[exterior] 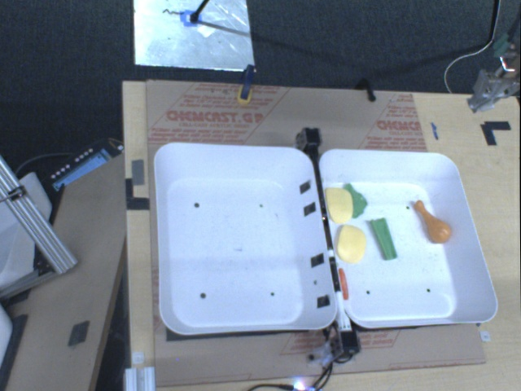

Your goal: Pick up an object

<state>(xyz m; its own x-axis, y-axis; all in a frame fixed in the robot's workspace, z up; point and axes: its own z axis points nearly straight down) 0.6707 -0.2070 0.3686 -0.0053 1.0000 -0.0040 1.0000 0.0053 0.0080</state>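
Objects are lying untouched in the right bin (468, 218), namely two yellow pieces (345, 223), a green block (383, 239) and an orange drumstick-shaped item (432, 222), so picking is remaining undone, and end effector state cannot be told.

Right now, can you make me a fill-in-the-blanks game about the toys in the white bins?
1. All the toys lie in the ___ bin.
2. The long green block lies between a yellow piece and the ___ pear-shaped toy.
3. There are ___ yellow pieces, the other touching a green piece.

Missing words: right; orange; two
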